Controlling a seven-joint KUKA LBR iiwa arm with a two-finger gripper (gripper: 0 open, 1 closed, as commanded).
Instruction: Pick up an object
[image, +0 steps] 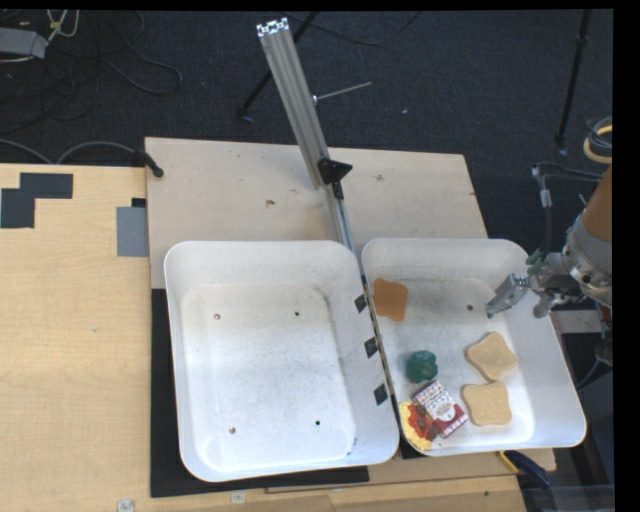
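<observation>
The right bin (450, 246) holds several items. An orange-brown block (390, 298) lies near its left wall, and a small green lump (422, 365) sits below it. Two toast-shaped slices (491, 356) (486, 404) rest toward the right. A red-and-white packet (438, 408) lies at the front, partly over a yellow piece (412, 428). My gripper (522, 298) hovers over the bin's right rim, above and right of the upper slice. It is open with nothing between its fingers.
The left bin (185, 262) adjoins the right one, with black clips (368, 346) along the shared wall. A slanted aluminium bar (300, 105) rises behind the bins. Cables (598, 140) hang at the far right.
</observation>
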